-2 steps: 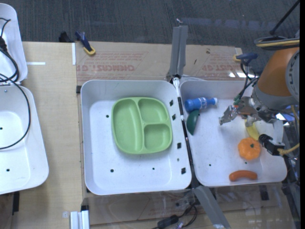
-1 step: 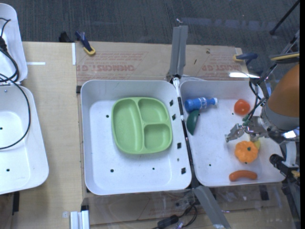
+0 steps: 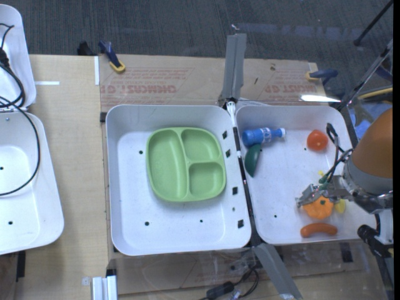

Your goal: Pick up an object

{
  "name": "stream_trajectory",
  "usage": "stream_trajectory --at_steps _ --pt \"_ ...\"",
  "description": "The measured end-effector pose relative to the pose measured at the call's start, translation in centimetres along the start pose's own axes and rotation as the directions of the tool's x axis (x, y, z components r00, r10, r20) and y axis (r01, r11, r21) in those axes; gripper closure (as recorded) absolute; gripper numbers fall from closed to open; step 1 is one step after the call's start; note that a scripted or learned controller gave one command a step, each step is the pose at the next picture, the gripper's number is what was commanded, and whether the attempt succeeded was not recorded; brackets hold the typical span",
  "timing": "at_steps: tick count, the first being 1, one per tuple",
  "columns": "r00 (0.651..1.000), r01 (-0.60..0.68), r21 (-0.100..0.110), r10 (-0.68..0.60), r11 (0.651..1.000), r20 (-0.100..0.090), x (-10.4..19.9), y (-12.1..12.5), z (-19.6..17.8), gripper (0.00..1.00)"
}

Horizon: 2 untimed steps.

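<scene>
Hovering over the orange fruit [image 3: 319,209], the gripper [image 3: 310,196] is needing a centred descent; its finger opening is impossible to judge

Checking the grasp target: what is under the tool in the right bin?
Under the tool lies an orange round object, its upper part covered by the tool. Whether they touch cannot be seen.

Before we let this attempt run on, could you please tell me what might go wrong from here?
1. The gripper sits at the orange fruit, whose rounded shape may slip out.
2. The orange sausage and a small yellow piece lie close by and could get knocked.
</scene>
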<state>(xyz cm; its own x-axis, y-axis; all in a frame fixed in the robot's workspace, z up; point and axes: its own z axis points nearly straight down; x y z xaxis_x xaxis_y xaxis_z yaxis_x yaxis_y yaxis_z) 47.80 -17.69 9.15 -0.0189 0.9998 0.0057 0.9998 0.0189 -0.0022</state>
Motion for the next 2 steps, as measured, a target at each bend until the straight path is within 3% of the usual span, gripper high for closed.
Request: stream_trajectory --at_steps 1,2 --pt "1.0 -0.006 0.0 0.006 1.0 0.004 -0.2 0.0 -0.8 1.0" --pt "0.965 -0.262 -0.001 0.262 0.965 0.006 4.8 0.0 -9.2 1.0"
